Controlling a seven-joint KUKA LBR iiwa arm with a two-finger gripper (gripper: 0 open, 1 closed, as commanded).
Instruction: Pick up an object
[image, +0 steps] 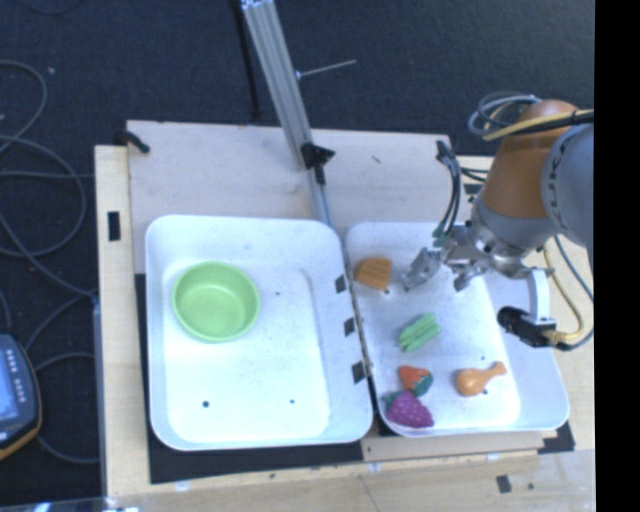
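Note:
My gripper (440, 274) hangs over the upper middle of the right bin (530, 400), its two fingers spread apart with nothing between them. To its left, near the bin's upper left corner, lies a tan bread-like piece (373, 272). Below the gripper a green ridged vegetable (419, 332) lies in the bin's middle. Lower down sit a red strawberry (414, 379), a purple bunch of grapes (409, 409) and an orange drumstick-shaped piece (478, 379).
A green bowl (215, 300) stands in the left bin (300, 400), towards its upper left. A slanted metal pole (290, 105) rises from behind the bins' shared edge. Cables trail around the arm's wrist at the right.

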